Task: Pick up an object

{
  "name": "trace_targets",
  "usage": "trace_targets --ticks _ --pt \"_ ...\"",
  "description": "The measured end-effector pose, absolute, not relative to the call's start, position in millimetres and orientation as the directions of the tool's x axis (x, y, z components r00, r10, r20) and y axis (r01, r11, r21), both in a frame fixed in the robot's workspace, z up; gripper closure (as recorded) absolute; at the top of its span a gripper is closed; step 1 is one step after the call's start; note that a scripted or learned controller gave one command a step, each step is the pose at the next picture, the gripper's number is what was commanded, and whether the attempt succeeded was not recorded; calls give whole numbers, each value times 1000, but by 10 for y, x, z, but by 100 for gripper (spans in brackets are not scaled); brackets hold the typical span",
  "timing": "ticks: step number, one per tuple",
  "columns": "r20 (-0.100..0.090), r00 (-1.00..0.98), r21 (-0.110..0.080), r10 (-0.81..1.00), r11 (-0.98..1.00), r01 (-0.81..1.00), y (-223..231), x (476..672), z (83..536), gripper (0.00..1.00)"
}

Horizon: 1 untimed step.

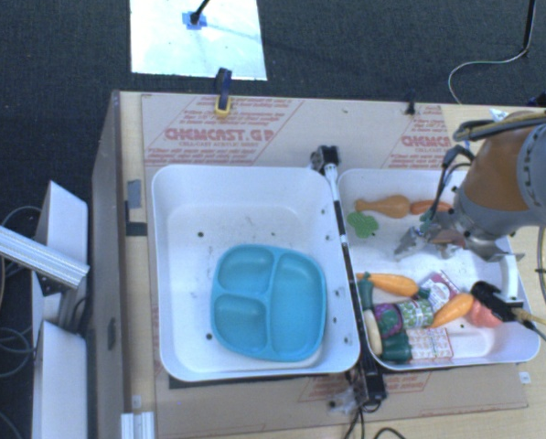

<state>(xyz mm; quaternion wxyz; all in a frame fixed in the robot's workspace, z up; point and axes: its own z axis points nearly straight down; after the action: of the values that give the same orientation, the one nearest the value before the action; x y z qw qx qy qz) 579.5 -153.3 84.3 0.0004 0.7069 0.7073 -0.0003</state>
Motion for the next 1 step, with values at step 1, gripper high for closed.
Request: trace_targets --ticks 1 --pt "-1 -4 6 1000 4 1000 -1566 6531 1536 0"
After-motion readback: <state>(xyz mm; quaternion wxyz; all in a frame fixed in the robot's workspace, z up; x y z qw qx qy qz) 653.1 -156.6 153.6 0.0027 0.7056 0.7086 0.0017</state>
